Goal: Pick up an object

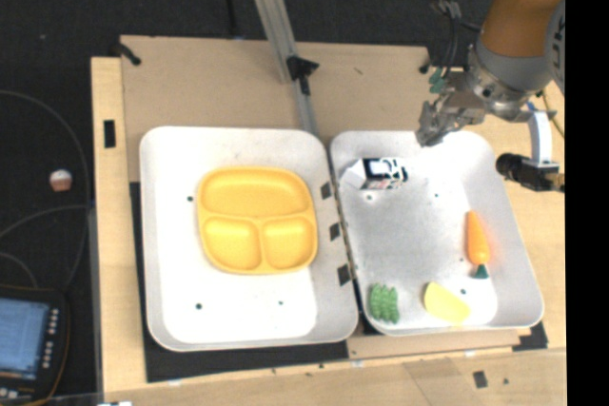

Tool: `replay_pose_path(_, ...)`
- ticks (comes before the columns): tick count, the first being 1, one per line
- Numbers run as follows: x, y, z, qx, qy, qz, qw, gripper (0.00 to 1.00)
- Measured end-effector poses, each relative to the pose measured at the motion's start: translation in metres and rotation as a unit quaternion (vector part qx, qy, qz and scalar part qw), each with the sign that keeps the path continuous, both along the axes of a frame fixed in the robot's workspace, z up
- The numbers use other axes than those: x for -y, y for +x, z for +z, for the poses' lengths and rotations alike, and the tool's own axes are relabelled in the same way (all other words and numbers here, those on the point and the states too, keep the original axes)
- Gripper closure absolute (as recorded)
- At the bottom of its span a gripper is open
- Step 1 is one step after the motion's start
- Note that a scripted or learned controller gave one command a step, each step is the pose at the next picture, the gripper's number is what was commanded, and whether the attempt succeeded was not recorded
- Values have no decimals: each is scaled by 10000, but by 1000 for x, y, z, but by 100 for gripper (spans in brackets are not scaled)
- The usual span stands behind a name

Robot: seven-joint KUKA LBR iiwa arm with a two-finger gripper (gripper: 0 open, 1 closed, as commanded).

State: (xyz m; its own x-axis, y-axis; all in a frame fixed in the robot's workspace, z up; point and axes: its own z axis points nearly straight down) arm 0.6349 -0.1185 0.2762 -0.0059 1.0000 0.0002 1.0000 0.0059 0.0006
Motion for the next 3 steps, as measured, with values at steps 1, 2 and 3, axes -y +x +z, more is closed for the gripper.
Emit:
replay_pose_path(1,-53,3,6,-1,5,8,10000,100)
replay_pose_path(2,-108,2,-10,-8,2,6,10000,100)
replay_pose_path(3,-161,7,-26,-18,3,4,10000,100)
